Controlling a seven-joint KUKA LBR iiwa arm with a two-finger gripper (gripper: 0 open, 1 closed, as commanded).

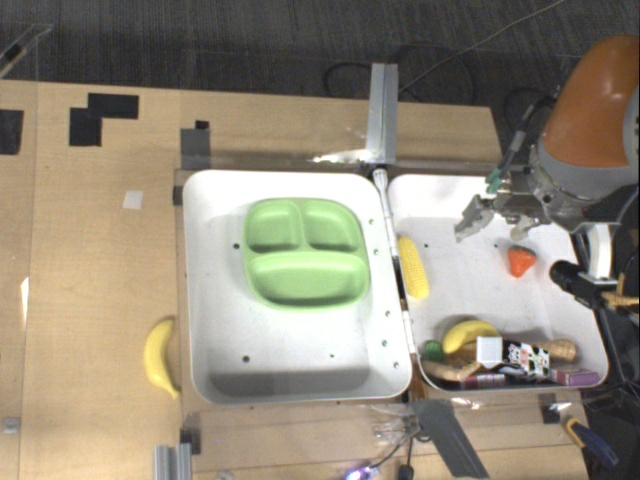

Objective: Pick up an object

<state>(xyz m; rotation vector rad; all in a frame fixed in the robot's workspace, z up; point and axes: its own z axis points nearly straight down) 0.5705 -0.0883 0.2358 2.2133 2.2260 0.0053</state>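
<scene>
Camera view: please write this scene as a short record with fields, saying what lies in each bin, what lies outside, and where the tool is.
left bin: one green divided plate
right bin: corn cob by the left wall; orange-red piece near the right side; yellow banana, small green ball and more small items piled along the near wall
outside the bins: second banana on the bench, left of the left bin
tool: over the far part of the right bin, nothing between its fingers
</scene>
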